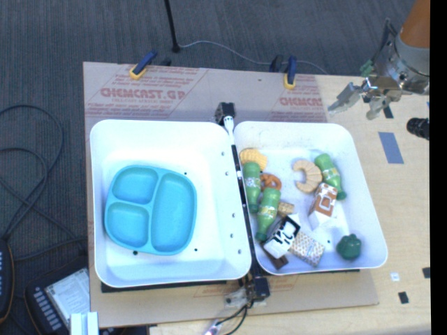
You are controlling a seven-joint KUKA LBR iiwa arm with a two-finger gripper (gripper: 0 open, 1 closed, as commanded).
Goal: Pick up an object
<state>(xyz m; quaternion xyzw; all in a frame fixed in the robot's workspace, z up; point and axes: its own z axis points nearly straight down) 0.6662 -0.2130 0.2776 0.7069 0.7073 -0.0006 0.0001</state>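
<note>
1. So we're looking at the gripper (364, 98) parked up at the top right, above the bare worktop (405, 208) and outside both bins. The jaws look splayed wide with nothing between them, though they're small and a bit blurry from here, so take that with a pinch of salt.

2. All the pickable stuff sits in the right bin (349, 137): a tan crescent piece (306, 175), a green bottle-ish thing (327, 170), a little orange-and-white carton (324, 202), a dark green pepper (348, 246) near the front corner, plus a crowded pile along the left wall with a black-and-white box (283, 237).

3. The left bin (105, 135) just has a blue divided plate (151, 209) in it.

4. We'd call this the approach step, nothing grabbed yet.

5. Next move, as we see it: swing in over the right bin, pick something standing apart from its neighbours, and drop straight down with the jaws on either side. The pepper or the crescent look like easier targets than that jammed pile.
</note>
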